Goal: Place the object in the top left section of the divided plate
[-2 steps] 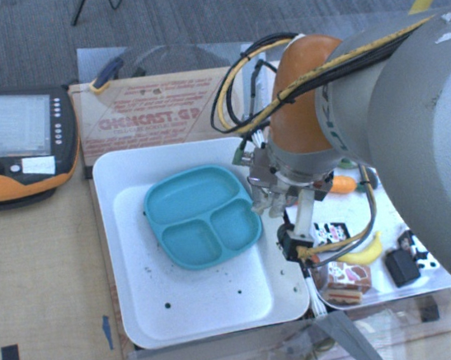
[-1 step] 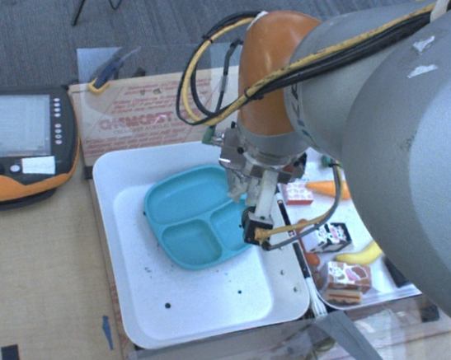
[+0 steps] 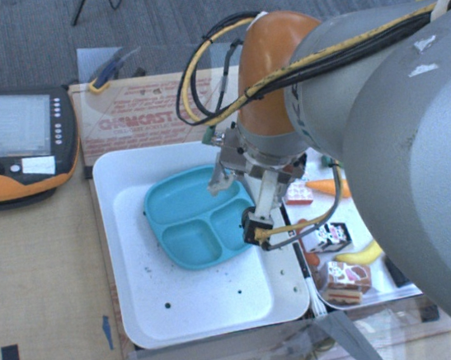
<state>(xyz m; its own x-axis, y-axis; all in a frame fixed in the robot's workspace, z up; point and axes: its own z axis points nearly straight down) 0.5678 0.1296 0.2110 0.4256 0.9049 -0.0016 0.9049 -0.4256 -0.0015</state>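
A teal divided plate (image 3: 183, 222) lies in the left white bin (image 3: 144, 311), tilted so that its one large section faces the back and its two smaller sections face the front. My gripper (image 3: 223, 177) hangs over the plate's back right rim, at the edge of the large section. A small greyish shape shows at its tip; whether that is an object or part of the gripper is unclear. The grey arm and its orange band cover much of the right bin.
In the right bin lie a carrot (image 3: 327, 187), a red and white box (image 3: 298, 195), a black and white packet (image 3: 332, 237), a banana (image 3: 361, 255) and a brown cake-like item (image 3: 346, 281). A teach pendant (image 3: 12, 142) rests left of the bins.
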